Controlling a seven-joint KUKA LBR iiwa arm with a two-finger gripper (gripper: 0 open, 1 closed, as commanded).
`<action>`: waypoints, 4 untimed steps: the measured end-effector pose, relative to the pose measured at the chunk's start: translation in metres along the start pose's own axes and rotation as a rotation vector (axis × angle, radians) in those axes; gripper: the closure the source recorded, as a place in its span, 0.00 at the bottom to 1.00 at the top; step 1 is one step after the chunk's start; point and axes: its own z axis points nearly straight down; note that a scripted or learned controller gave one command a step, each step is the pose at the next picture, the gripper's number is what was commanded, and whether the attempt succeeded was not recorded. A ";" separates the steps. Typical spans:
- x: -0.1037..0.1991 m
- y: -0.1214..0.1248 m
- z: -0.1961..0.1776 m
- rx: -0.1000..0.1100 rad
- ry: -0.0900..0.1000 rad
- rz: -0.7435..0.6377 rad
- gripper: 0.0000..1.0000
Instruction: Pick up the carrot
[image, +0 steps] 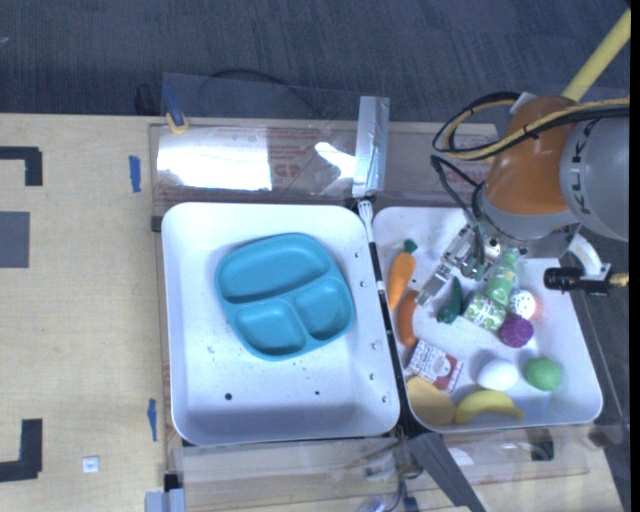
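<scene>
From above, the carrot (401, 278) lies lengthwise in the right bin (590, 385), pressed close to the wall it shares with the left bin (180, 330), green top pointing to the far rim. A reddish piece (407, 322) lies just nearer than the carrot along the same wall. The gripper (448, 282) hangs just right of the carrot, apart from it, nothing between its fingers; whether they are spread or closed I cannot tell. Right of the carrot things crowd: a green packet (492, 302), a purple ball (517, 331), a white egg (498, 376), a green ball (544, 373), a banana (484, 404). Left of the carrot, past the wall, sits a blue divided tray (285, 293).
</scene>
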 end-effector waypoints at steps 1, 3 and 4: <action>0.026 0.042 -0.074 -0.008 -0.005 0.585 0.00; 0.037 0.065 -0.073 -0.006 -0.005 0.372 0.00; 0.064 0.062 -0.077 -0.002 0.000 0.501 0.00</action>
